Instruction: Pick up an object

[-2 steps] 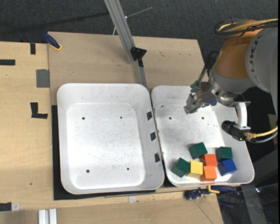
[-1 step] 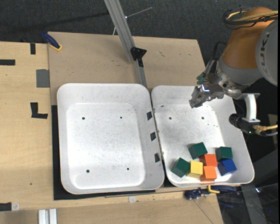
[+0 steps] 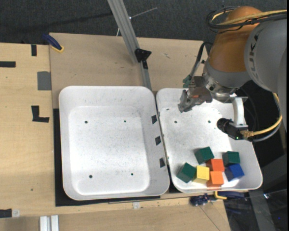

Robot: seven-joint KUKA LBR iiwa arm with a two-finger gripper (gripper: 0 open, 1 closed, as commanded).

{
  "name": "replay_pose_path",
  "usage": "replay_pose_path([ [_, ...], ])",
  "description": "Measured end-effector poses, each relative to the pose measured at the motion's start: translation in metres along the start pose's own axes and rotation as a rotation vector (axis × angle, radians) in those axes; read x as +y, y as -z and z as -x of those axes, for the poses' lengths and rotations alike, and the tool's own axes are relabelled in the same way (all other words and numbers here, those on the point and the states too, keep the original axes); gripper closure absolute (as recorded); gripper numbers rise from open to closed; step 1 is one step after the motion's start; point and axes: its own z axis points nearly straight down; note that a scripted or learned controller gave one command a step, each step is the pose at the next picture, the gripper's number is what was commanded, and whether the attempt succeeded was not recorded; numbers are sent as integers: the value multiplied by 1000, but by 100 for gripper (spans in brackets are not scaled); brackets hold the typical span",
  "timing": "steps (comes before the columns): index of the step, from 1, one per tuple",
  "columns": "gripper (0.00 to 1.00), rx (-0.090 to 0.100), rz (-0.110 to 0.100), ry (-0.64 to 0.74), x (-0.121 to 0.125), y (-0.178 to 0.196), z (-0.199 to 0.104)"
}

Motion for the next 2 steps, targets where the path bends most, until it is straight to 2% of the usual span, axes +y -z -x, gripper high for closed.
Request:
replay_pose_path([
  [1, 100, 0, -2, 0, 8, -15, -60],
  [2, 100, 1, 0, 1, 20, -10, -116],
])
